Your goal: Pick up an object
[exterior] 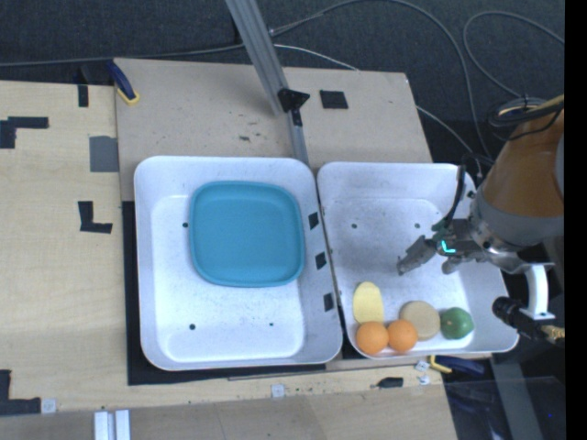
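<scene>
From the camera view, the arm (523, 181) comes in over the right bin (385, 186), and its end effector (417, 257) hangs low above that bin's bare floor, with nothing between the fingers that I can see; whether it is spread or pinched I cannot tell from here. The things to pick sit in a huddle along the right bin's near wall: a pale yellow piece (368, 302), two oranges (371, 337) touching each other just in front of it, a tan round lump (421, 317) beside them, and a green ball (456, 322) toward the corner. The end effector is near this cluster but apart from it, on the far side. These look like small toy fruit, so I would judge them light and fairly stiff, but smooth and round, apt to roll or squirt out of a pinch. The yellow piece stands a little freer than the others and seems the easiest take, gripped across its narrow width; the oranges are crowded against the wall and each other. The left bin (156, 246), beside the right bin, holds a blue plate (246, 233). Both bins are white and scuffed, resting on a dark mat on a pale wooden tabletop (55, 273) patched with black tape, with cables (440, 35) trailing over dark floor beyond the right bin.
</scene>
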You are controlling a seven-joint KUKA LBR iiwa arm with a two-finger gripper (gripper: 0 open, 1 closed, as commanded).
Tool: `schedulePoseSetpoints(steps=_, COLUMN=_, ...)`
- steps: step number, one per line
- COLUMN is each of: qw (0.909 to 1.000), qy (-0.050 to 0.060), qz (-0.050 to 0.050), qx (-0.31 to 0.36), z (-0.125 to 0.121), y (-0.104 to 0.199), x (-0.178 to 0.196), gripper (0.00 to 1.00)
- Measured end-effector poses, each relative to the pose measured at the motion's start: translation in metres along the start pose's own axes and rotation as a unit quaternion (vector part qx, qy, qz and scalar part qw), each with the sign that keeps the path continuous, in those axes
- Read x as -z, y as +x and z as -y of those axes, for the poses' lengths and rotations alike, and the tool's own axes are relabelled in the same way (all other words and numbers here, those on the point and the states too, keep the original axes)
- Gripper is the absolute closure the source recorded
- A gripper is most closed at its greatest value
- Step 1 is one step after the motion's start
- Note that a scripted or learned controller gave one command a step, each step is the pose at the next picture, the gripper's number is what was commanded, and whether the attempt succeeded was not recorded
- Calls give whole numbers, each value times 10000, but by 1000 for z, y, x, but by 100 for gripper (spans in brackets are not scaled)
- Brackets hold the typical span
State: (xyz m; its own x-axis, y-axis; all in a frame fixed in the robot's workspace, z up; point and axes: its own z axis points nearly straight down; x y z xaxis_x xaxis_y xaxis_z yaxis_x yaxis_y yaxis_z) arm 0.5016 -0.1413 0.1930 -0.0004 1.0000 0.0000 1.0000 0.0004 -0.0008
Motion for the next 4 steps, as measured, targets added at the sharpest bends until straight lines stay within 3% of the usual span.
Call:
schedulePoseSetpoints(steps=1, qw=10000, qy=0, qz=0, qx=0, z=0, y=0, x=0, gripper=0)
schedulePoseSetpoints(steps=3, qw=10000, qy=20, qz=-5, qx=2, z=-3, y=-1, x=-89, gripper=0)
schedulePoseSetpoints(steps=4, qw=10000, qy=-23, qz=7, qx=-3, z=-4, y=-2, x=-102, gripper=0)
